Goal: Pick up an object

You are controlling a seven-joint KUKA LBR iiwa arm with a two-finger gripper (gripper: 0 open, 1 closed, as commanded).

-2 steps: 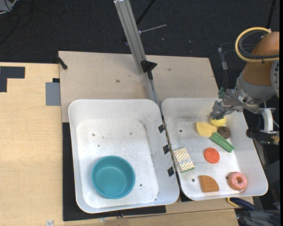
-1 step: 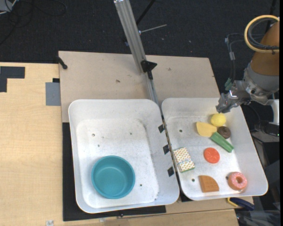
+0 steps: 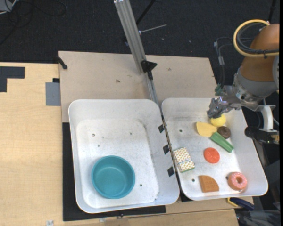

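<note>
Because the objects crowd together in the right bin (image 3: 172, 108), the pick carries several risks. Taking that bin as the landmark: the left bin (image 3: 75, 108) adjoins it and holds only a teal bowl (image 3: 113, 176), well apart from the arm. Inside the right bin, near its left wall, lies a patterned block (image 3: 184, 159). Further in sit an orange wedge (image 3: 208, 183) by the front rim, a red round piece (image 3: 212, 155) at mid-floor, and a yellow wedge (image 3: 205, 129) above it. Toward the bin's right wall lie a green stick (image 3: 222, 142), a brown round piece (image 3: 223, 133) touching it, a small yellow ball (image 3: 219, 121), and a pink doughnut (image 3: 237, 181) at the front corner.

The gripper (image 3: 217, 108) hangs directly over the yellow ball, at the bin's rear right. Whether it is spread or closed cannot be told, and nothing is seen held.

Likely faults: the ball may roll out from under a descending tool; the closely packed yellow wedge and brown piece may be nudged or caught alongside; a grasp off-centre would slip
</note>
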